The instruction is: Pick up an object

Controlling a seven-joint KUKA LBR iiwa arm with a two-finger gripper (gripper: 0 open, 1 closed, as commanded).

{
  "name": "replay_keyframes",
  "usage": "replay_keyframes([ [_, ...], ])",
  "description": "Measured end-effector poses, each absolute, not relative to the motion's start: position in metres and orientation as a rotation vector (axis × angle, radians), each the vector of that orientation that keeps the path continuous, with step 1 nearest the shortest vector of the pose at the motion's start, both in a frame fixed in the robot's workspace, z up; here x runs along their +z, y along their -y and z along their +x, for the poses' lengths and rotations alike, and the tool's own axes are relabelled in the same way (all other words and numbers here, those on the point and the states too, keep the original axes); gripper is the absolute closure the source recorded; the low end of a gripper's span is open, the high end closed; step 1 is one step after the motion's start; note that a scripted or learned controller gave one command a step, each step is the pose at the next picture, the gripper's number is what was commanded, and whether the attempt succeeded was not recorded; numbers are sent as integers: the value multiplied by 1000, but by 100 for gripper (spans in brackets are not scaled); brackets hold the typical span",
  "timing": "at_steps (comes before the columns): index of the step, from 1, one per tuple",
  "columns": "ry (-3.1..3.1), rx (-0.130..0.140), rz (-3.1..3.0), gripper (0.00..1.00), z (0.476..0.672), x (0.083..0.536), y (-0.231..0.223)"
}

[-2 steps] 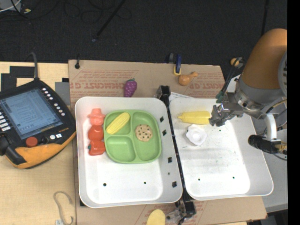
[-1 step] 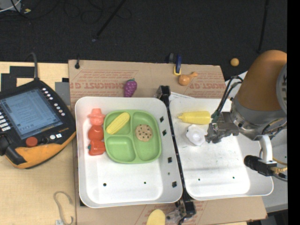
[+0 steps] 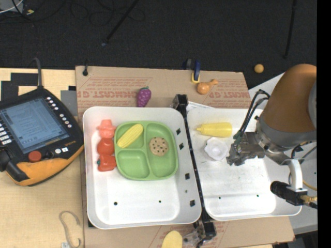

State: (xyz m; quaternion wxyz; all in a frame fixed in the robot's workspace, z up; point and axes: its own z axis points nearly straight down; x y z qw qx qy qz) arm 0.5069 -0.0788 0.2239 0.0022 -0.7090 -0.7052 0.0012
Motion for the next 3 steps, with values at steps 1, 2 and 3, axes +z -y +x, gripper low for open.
replay_keyframes([
  [1, 2220, 1, -2222, 100, 524, 229, 84],
  [2, 2219, 2, -2219, 100, 514, 237, 74],
  [3, 2217, 5, -2220, 100, 517, 220, 85],
])
